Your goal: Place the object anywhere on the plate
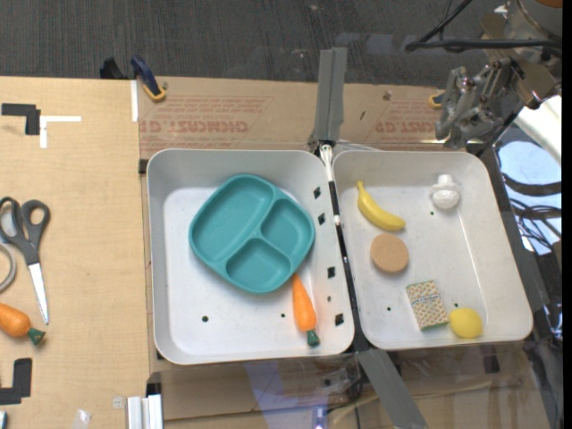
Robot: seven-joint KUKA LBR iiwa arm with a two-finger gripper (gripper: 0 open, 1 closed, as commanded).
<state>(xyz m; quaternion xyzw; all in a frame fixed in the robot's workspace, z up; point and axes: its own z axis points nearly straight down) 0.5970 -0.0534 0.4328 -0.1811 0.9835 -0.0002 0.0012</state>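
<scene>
A teal divided plate (253, 231) lies in the left bin (170, 266), with an orange carrot (304, 305) beside its lower right edge. The right bin (487, 239) holds a yellow banana (379, 207), a round tan cookie (390, 254), a small white object (444, 193), a patterned packet (427, 304) and a yellow lemon (466, 323). My gripper (469, 105) hangs above the far right corner of the right bin, apart from every object.
Scissors (29, 239) and a second carrot (16, 322) lie on the wooden bench at the left. A blue clamp (147, 77) sits at the cardboard's far left corner. Cables and the arm crowd the upper right.
</scene>
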